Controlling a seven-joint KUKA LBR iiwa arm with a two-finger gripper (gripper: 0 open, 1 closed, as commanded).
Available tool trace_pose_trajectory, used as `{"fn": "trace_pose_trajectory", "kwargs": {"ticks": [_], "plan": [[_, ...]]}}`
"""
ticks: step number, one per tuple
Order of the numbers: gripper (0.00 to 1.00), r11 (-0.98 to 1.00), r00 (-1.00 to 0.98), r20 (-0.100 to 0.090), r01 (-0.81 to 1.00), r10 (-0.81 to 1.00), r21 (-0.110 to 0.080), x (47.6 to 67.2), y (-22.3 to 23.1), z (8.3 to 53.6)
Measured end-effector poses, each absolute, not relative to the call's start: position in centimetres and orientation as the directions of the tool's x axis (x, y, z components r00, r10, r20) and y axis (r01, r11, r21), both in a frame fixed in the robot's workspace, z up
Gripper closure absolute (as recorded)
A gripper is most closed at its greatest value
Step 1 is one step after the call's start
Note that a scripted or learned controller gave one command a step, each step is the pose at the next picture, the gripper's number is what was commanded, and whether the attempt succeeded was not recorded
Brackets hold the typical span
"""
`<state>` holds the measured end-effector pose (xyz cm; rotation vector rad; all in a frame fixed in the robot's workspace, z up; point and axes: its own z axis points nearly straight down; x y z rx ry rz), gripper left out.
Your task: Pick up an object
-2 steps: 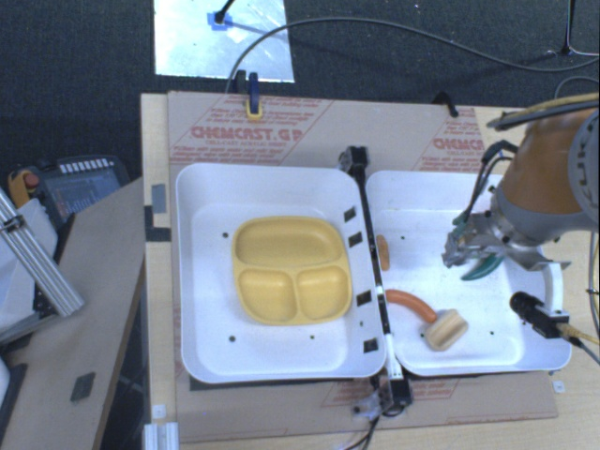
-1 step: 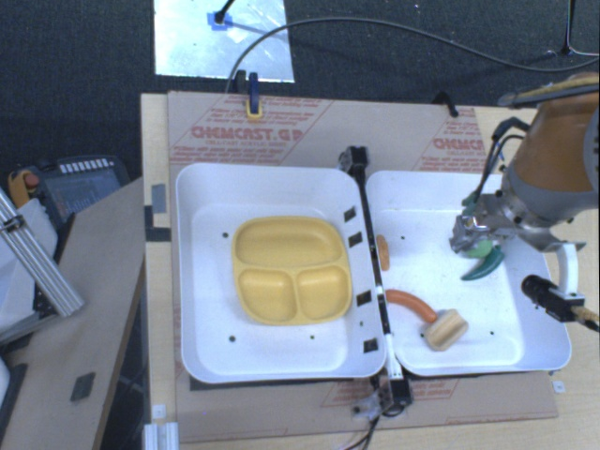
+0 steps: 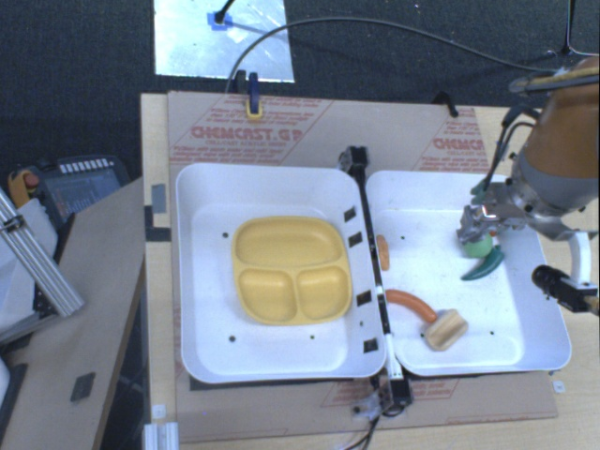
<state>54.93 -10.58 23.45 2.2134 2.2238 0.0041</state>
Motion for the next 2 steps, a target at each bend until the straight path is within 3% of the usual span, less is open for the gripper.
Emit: {"fn": "trace_pose_trajectory", "kwargs": {"ticks": [2], "plan": [[1.0,0.01,-0.01,0.002,1.0,1.0,0.003,58.7,0.1,21.5]]}}
